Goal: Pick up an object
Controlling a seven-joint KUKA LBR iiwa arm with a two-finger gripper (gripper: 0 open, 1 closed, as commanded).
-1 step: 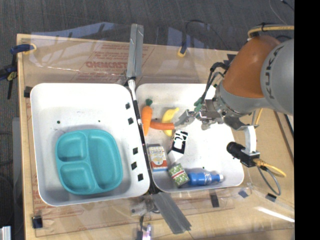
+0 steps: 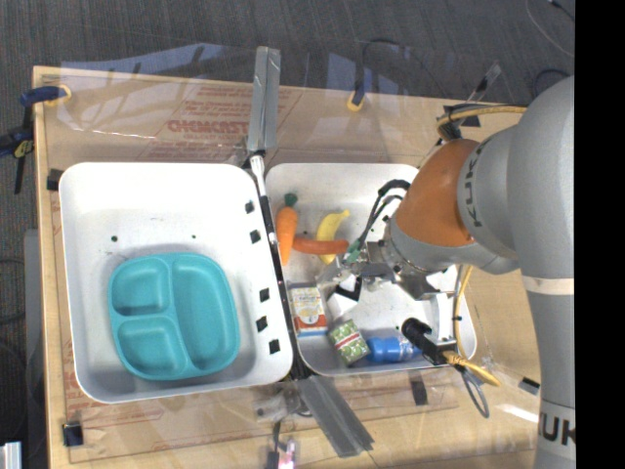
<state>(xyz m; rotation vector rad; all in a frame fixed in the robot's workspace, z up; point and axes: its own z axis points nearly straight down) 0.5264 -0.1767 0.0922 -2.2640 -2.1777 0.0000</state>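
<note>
The arm (image 2: 508,203) reaches over the right bin (image 2: 322,179). The left bin (image 2: 88,193) holds a teal tray (image 2: 174,314). The gripper (image 2: 350,270) hangs mid-bin; its grip cannot be told. A carrot (image 2: 286,231) lies at its ten o'clock, a banana (image 2: 332,226) at twelve, a carton (image 2: 307,308) at seven, a blue bottle (image 2: 395,348) at five.

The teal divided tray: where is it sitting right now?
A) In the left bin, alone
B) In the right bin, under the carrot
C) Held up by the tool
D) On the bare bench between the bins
A: the teal divided tray lies flat on the floor of the left bin, while the carrot and the other small items are over in the right bin.
</note>
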